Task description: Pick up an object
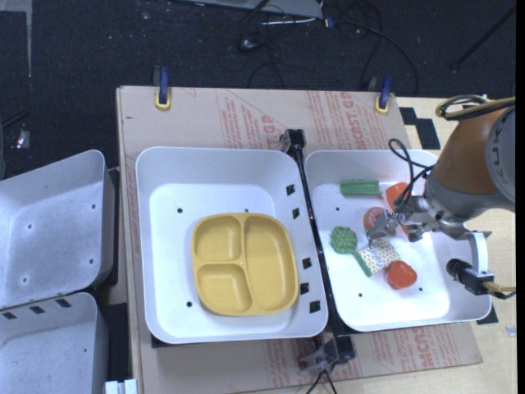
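Camera view: gripper (392, 222) low in right bin (426, 309) over clustered toys, reaching for pink toy (376, 217); can't tell its state; yellow tray (244, 263) in left bin (164, 220)

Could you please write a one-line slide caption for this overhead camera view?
KUKA arm's claw lowered among toy items in the right bin; yellow divided plate in the left bin.

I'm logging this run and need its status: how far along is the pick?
Done: the arm has reached into the right bin, with the gripper low among the small objects. In hand: nothing visibly held; whether it has closed on anything cannot be told. The orange-red object and green piece lie on the bin floor. Left: grasping and lifting one object.
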You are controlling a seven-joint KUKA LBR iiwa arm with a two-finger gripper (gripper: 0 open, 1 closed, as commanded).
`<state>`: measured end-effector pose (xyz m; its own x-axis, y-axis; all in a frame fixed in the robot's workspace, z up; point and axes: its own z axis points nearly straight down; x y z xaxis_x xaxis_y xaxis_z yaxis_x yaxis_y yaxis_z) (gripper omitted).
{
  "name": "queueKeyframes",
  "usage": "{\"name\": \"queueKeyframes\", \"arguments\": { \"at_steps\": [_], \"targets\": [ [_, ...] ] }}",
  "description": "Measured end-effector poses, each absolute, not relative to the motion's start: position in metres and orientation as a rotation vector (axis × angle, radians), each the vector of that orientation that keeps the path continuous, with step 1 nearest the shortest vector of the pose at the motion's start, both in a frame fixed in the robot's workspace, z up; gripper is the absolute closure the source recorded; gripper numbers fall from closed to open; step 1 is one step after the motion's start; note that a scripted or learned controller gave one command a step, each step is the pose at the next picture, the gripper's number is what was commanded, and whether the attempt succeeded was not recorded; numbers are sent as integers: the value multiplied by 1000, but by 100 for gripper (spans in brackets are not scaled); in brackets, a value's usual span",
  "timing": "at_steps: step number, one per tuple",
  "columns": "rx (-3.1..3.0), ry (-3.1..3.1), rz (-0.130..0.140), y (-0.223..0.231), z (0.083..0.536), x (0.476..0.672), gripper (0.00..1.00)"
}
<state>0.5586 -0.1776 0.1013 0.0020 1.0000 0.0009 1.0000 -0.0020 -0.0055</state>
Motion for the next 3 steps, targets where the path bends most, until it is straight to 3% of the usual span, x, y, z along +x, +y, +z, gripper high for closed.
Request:
{"name": "queueKeyframes", "arguments": {
  "at_steps": [1, 2, 3],
  "targets": [
    [-2222, -2219, 2, -177, 92, 558, 0],
    [-2224, -2221, 0, -177, 103, 559, 100],
    [-2222, -2228, -4, -169, 152, 556, 100]
  ]
}}
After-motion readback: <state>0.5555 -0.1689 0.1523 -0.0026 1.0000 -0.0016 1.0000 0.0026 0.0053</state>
